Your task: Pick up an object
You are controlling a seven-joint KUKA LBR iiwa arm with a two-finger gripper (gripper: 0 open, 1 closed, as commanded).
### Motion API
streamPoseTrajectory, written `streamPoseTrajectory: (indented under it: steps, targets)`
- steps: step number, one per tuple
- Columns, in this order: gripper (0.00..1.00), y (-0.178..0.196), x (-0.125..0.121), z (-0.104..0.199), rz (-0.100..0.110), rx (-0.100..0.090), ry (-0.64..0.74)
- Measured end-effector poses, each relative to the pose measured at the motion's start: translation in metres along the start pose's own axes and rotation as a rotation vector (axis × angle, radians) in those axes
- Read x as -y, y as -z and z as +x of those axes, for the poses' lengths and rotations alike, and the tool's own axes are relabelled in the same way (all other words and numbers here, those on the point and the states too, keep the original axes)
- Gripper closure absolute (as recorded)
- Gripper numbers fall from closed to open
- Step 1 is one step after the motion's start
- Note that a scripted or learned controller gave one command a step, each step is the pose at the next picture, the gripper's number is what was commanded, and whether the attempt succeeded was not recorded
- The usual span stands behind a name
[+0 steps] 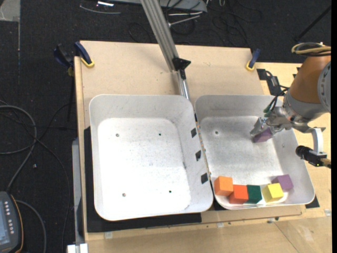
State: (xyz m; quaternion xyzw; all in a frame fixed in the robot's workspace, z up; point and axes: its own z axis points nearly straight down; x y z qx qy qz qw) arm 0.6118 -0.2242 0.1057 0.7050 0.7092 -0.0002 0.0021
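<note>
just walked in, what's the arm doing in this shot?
The grey KUKA arm reaches in from the right over the right white bin. Its gripper is at a purple block near the bin's upper right; whether it has gripped the block can't be told. Five more blocks line the near edge: orange, red-orange, green, yellow, purple.

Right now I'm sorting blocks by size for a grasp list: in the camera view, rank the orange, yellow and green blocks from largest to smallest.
1. Orange block, largest as it looks.
2. Yellow block.
3. Green block, smallest, though its neighbours partly cover it.
All three lie about equally near the camera and differ little, so the order is unsure.
</note>
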Motion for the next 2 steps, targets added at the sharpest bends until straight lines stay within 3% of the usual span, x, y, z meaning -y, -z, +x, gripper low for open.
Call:
streamPoseTrajectory:
  steps: [1,2]
  targets:
    - [1.0,0.085,0.018,0.064,-0.004,-0.004,0.002]
    - [1.0,0.09,-0.043,0.154,-0.003,-0.006,0.006]
